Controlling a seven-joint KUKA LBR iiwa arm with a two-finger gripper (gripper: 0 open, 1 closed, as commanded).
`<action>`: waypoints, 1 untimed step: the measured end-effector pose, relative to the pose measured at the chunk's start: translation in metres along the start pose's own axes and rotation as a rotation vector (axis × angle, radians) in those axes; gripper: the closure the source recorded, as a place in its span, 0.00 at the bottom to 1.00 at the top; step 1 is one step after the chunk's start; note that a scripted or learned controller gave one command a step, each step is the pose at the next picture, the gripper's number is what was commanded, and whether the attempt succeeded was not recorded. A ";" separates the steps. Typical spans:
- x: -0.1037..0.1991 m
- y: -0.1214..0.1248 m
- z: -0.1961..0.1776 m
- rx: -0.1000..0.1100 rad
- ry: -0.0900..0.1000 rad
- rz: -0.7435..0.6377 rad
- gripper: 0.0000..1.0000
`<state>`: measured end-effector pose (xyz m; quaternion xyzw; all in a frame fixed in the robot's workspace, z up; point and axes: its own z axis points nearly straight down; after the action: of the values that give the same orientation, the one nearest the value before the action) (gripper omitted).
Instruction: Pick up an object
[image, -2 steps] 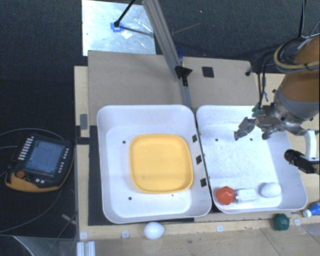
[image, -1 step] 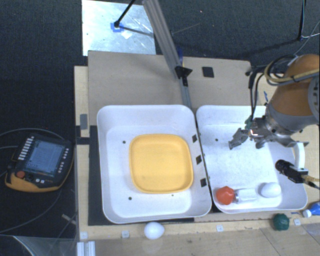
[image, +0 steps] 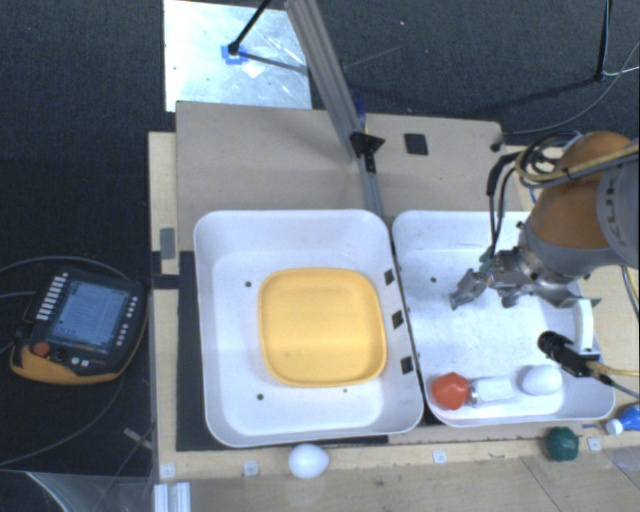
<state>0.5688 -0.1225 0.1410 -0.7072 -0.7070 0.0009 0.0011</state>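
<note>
The right bin holds a red ball, a small white cylinder and a white egg-shaped object, all lined up along its near wall. My gripper hangs over the middle of this bin, above and apart from those objects. It looks open, with nothing between its fingers. The left bin holds a yellow square plate.
A white egg lies on the bench in front of the left bin. A green ball and a blue piece lie beyond the right bin's near right corner. A teach pendant rests on the floor at left.
</note>
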 end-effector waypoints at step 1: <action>0.000 0.001 -0.013 -0.005 -0.001 0.000 1.00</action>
<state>0.5701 -0.1225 0.1535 -0.7071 -0.7071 -0.0006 -0.0008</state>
